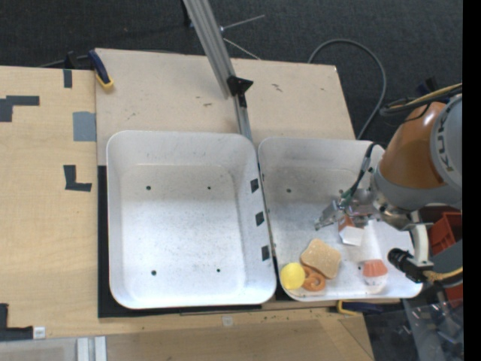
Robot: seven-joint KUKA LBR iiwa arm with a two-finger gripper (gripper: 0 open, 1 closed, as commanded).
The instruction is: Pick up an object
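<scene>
My gripper (336,213) hangs low over the middle of the right bin (301,168), reaching in from the right. Just beside it on the right lies a small white object with a red-orange patch (351,234); whether the gripper touches it I cannot tell. Nearer the front of the bin lie a tan slice of bread (322,257), a yellow lemon-like ball (292,277), an orange ring-shaped piece (314,282) and a white bottle with an orange end (373,268).
The left bin (120,201) sits beside the right one, with a shared rim between them. A grey metal pole (214,40) slants down to the bins' back junction. The arm's orange band (409,160) covers the right bin's right side.
</scene>
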